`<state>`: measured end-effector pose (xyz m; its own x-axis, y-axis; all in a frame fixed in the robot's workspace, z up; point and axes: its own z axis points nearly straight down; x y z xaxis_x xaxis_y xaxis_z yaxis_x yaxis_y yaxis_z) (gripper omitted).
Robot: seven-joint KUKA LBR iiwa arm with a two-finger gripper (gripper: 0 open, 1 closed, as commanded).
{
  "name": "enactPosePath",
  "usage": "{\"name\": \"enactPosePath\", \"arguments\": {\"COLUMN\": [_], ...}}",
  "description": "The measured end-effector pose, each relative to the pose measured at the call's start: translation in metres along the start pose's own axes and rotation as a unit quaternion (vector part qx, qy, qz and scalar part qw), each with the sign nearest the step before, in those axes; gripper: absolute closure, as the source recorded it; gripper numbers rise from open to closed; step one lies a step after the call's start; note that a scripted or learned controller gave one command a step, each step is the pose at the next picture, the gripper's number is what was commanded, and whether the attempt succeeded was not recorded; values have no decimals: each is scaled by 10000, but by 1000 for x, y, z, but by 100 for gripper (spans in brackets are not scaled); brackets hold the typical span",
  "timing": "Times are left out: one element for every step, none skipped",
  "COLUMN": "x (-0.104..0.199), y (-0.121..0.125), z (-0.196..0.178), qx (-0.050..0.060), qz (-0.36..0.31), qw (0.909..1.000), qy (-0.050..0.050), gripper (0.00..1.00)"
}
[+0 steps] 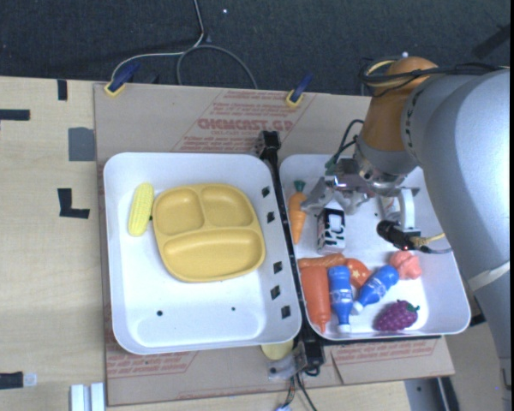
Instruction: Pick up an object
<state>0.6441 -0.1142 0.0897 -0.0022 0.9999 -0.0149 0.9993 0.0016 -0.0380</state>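
Robot arm reaches in from the right over the right bin (450, 315). End effector (353, 197) hangs low at that bin's back; whether released or clenched I can't tell. Nearest obj.: a small black-and-white carton (331, 228), just below-left of it, approx. upright, long axis front-to-back. Carrot (297, 215) beside it; blue bottles (341, 294), grapes (396, 315) crowd the front. Left bin (137, 315) holds yellow tray (209, 231), corn (140, 209). White bin floor, tight room.

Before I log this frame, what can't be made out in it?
- End effector: finger state and any contact with the black-and-white object beneath it, hidden by the wrist.
- Yellow item at the left bin's front edge: mostly hidden under the rim.
- Orange item by the blue bottles: identity unclear, partly covered.
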Motion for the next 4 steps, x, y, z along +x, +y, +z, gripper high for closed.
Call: {"name": "enactPosePath", "arguments": {"x": [0,3,-2,2], "y": [-8,-8,3,-1], "z": [0,-1,0,-1], "qx": [-130,-133,35,-66], "qz": [33,41,-8,33], "qw": [9999,9999,10000,10000], "qy": [-14,-35,11,-39], "gripper": [0,0,0,0]}}
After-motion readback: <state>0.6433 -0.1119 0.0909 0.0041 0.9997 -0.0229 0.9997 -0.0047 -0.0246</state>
